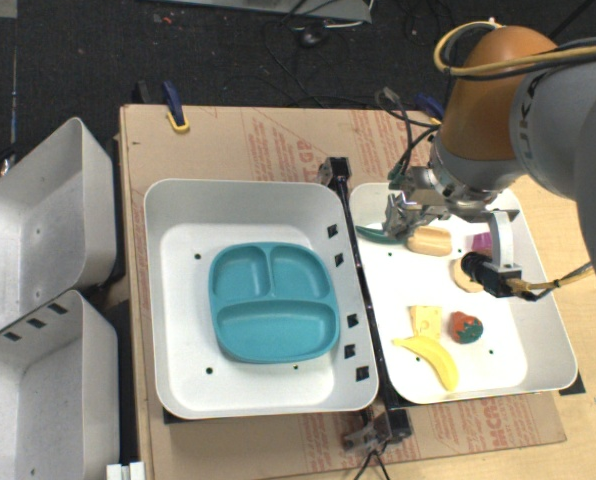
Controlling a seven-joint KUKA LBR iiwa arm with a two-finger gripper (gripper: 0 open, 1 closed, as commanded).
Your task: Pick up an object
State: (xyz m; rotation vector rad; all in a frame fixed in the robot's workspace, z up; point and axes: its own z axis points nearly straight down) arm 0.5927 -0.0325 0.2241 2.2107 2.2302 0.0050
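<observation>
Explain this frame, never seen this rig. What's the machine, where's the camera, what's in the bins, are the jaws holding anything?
One camera, fixed above the bench, looks down at a slant. The grey arm with an orange band is a KUKA iiwa reaching in from the right; its gripper hangs over the far end of the right bin.

The left bin holds a teal divided plate. The right bin holds a toy banana, a yellow block, a small red and green toy, a tan oblong piece just by the gripper, and something purple partly hidden by the arm.

Whether the jaws are open, or holding anything, can't be made out from this angle.
</observation>
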